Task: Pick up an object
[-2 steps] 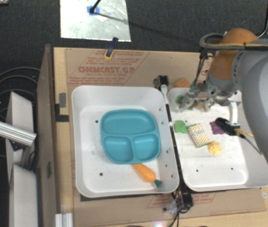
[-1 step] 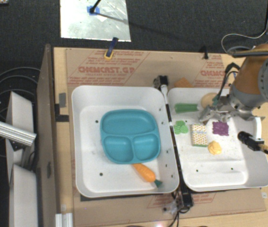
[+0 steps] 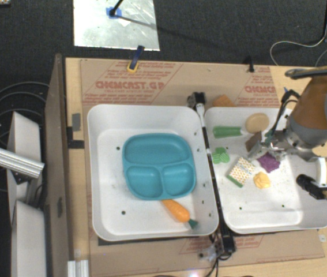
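Observation:
My gripper [image 3: 262,148] hangs low over the right bin [image 3: 278,218], near its middle. A purple bunch of grapes [image 3: 269,164] lies just below and in front of it, partly under the gripper. To the left of the gripper lie a pale checkered cracker [image 3: 241,171] and a small green piece [image 3: 219,156]. A yellow lump [image 3: 262,180] sits in front of the grapes. Behind the gripper are a tan round bun [image 3: 257,122] and a long green vegetable [image 3: 227,131].
The left bin [image 3: 108,212] holds a blue divided plate [image 3: 158,165] and an orange carrot [image 3: 178,210] at its front. The grey arm [image 3: 319,114] enters from the right over the right bin's far corner. An orange piece [image 3: 223,101] lies on the cardboard behind the bins.

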